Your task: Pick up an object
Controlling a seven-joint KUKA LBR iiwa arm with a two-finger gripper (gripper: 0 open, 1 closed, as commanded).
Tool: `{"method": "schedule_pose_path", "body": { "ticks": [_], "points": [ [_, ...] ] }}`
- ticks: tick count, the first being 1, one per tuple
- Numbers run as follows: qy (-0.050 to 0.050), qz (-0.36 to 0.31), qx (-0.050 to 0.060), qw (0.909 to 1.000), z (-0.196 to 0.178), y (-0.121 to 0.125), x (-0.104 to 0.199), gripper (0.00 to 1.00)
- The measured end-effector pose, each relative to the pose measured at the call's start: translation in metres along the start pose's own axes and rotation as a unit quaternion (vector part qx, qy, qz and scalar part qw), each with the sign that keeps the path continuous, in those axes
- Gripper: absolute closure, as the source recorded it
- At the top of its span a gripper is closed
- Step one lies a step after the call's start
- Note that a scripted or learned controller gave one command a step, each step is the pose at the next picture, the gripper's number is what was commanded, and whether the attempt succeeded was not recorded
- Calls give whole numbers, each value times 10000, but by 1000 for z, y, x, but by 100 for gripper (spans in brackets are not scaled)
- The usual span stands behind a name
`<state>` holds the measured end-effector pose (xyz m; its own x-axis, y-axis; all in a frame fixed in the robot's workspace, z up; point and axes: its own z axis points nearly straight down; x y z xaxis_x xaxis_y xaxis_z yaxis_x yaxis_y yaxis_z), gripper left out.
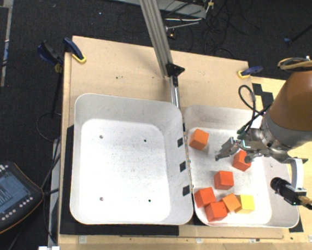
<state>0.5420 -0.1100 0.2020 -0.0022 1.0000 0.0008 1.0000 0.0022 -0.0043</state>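
The grey metal two-finger gripper (235, 152) hung over the right shallow white plastic bin (214, 119), fingers spread beside a red-orange cube (242, 160). Seven blocks lay there: six orange, one yellow (247, 202).

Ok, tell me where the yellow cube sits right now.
The yellow cube lies in the right-hand white bin, near its front right corner, touching the light orange cube on its left.

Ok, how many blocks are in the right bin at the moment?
7. A light orange cube at the far left, a red-orange block by the end effector, one mid-bin, and four clustered near the front, yellow. The arm may hide more.
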Motion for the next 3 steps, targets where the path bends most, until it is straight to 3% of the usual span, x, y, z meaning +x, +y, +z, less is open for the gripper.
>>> {"method": "schedule_pose_path", "body": {
  "ticks": [1,3],
  "points": [
    [-2,11,-18,10000,-2,1,0,0],
    [-4,18,-2,10000,104,1,-2,0]
  ]
}}
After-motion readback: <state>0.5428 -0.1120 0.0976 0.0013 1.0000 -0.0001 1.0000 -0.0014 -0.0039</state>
